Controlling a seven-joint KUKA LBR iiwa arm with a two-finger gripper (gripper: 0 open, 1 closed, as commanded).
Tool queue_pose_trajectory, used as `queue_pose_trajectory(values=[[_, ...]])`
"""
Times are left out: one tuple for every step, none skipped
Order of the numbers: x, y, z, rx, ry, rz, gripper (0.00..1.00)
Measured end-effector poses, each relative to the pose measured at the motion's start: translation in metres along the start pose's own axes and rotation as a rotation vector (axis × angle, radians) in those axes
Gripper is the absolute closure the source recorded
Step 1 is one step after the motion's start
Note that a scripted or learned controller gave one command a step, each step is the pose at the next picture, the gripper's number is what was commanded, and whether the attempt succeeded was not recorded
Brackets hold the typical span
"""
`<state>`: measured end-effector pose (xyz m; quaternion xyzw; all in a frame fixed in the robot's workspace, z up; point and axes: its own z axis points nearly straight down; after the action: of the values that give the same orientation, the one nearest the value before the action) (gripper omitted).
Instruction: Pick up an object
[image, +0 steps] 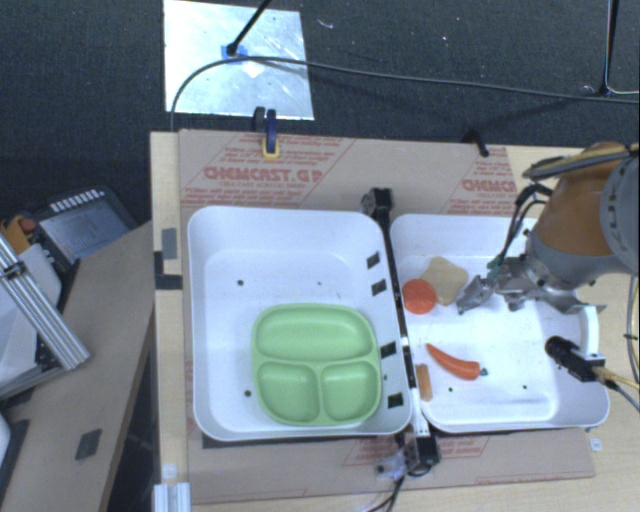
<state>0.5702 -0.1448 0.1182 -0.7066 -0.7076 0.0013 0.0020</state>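
Just left of the gripper (473, 292) sits the tan block (446, 277), touching distance, finger state impossible to tell

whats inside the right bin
The right bin holds a tan bread-like piece, an orange-red round item, a red chili pepper and a small orange stick by its left wall. The gripper and arm cover part of its floor.
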Motion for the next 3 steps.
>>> queue_pose_trajectory(values=[[0.0,0.0,0.035,-0.002,0.0,0.0,0.0],[0.0,0.002,0.023,-0.008,-0.002,-0.001,1.0],[0.009,0.005,-0.026,-0.011,-0.002,-0.003,1.0]])
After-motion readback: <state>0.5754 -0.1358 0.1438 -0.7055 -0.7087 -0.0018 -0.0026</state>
